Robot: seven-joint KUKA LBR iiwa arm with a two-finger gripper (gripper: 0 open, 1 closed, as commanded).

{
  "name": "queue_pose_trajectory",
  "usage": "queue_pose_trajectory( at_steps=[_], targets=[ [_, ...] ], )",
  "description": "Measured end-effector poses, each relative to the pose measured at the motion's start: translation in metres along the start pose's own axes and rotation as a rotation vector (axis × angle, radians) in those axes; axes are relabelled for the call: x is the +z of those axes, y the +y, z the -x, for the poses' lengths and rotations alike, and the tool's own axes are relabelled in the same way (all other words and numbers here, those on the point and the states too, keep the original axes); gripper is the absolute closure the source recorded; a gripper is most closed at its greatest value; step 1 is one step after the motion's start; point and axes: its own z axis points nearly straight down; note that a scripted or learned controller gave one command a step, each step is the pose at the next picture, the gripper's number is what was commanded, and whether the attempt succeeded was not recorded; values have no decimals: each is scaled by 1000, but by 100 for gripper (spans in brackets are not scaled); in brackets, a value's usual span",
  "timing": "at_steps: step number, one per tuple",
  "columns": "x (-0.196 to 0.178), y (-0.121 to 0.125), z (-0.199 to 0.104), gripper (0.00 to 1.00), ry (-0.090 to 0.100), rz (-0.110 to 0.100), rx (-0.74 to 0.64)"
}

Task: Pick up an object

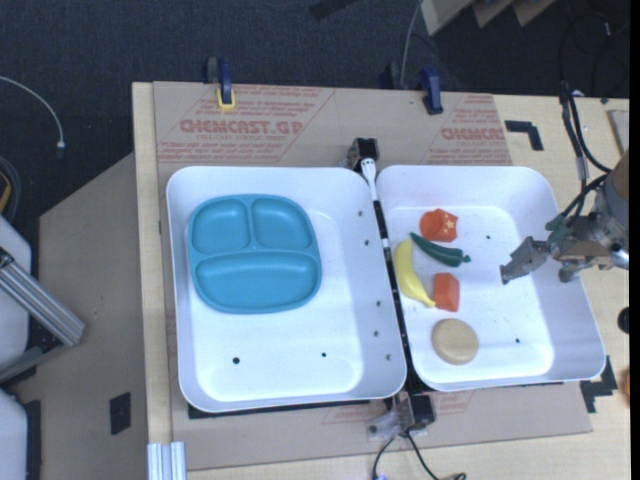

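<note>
The gripper (pixel 527 262) hangs over the right side of the right-hand bin (pixel 530 190), reaching in from the right edge, and from where I stand I cannot tell how it is set; nothing sits in its grasp.

The bench (pixel 330 118) is a brown board with red lettering, clamped at the far edge by two blue clamps (pixel 225 80). On it the two white bins lie side by side, touching along the middle. The left-hand bin (pixel 290 368) holds a blue divided plate (pixel 256 253), with three compartments, lying flat in its far left part.

The things to pick all sit in the left half of the right-hand bin, well apart from the gripper. A yellow banana (pixel 409 274) lies along the bin's left wall. A round tan piece like a biscuit (pixel 455 341) lies nearest me. A green pepper (pixel 441 252) lies slantwise, touching a red tomato-like piece (pixel 438 224) beyond it. A smaller red piece (pixel 446 292) sits just beside the banana's near end.
</note>
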Motion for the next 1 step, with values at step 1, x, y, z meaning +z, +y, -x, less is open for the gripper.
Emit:
queue_pose_trajectory(
  at_steps=[1],
  targets=[
    [-6,2,-1,0,-3,14,-4]
  ],
)
